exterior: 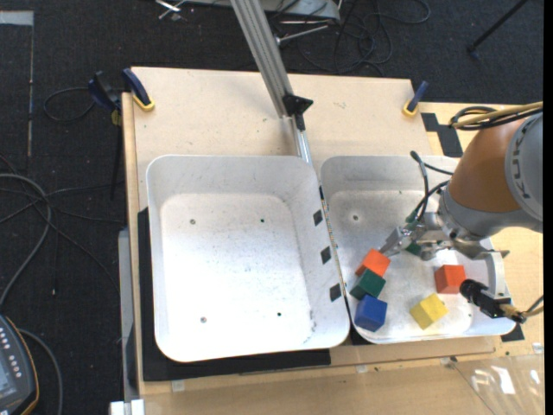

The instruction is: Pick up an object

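My gripper [408,240] hangs low over the right bin [346,188], near its middle, on the grey arm with the orange band [484,167] reaching in from the right. Just below and left of the gripper lies an orange block [376,262], very close to it. Touching that block on its lower side is a green block [370,284], and a blue block [371,311] sits below the green one. A red block [449,278] lies to the gripper's lower right, and a yellow block [428,310] rests near the bin's front wall.
The left bin [173,180] stands beside the right one, sharing a raised rim [321,240]. A slanted metal pole [263,46] rises from the bench behind the bins. Blue and yellow clamps [138,89] grip the bench's back corners.
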Robot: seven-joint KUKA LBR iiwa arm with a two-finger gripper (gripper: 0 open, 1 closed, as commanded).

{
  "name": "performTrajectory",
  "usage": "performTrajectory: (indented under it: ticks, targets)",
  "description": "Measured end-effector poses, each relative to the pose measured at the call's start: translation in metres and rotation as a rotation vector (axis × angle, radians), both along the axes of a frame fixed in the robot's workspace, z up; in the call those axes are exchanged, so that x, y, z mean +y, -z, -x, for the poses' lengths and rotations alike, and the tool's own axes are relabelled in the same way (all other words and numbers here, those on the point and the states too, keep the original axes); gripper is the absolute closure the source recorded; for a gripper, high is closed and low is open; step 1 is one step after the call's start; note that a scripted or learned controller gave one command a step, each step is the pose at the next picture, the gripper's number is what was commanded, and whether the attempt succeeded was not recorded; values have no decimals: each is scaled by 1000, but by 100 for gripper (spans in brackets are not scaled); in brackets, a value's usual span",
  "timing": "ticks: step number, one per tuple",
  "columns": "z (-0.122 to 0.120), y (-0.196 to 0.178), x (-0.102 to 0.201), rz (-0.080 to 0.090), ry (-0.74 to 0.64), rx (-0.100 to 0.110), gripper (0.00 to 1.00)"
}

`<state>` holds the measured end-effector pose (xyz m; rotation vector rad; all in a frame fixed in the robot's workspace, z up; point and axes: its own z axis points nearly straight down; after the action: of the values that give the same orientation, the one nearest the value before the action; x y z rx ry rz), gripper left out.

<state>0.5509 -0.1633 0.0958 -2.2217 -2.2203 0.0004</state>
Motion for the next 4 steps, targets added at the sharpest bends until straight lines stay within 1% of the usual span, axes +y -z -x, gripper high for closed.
performTrajectory:
  ticks: [1,2,3,4]
  targets:
    - [-89,0,-4,2,-5,-7,0]
    - [-57,1,39,-1,-6,2,0]
    - [11,0,42,0,2,-1,0]
    - [9,0,42,1,0,-2,0]
